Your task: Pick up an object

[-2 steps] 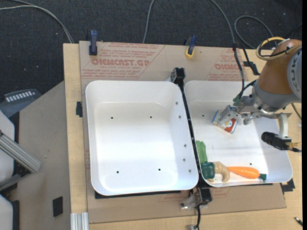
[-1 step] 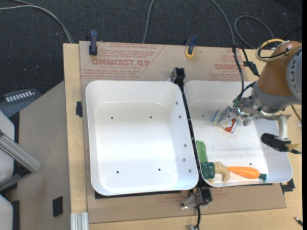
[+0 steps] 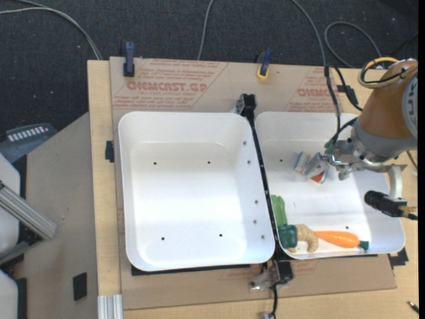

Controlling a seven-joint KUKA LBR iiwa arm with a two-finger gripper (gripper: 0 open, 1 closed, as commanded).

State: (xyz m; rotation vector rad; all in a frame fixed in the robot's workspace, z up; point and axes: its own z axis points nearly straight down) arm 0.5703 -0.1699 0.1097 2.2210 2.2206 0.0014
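My gripper [image 3: 313, 167] hangs over the far middle of the right bin [image 3: 372, 198], at the end of the grey and orange arm [image 3: 387, 115] that reaches in from the right. A small red piece [image 3: 320, 177] shows right at its tip, and I cannot tell whether it is held or lying on the bin floor. Along the bin's near edge lie an orange carrot [image 3: 337, 238], a beige lump [image 3: 307, 236], a dark teal block [image 3: 287, 234] and a green strip [image 3: 278, 209].
The left bin [image 3: 192, 191] stands beside the right one, with a black divider [image 3: 257, 158] between them. A black part of the arm [image 3: 384, 203] juts over the right bin's right side. Blue [image 3: 128, 57] and yellow [image 3: 265, 64] clamps hold the board's far edge.
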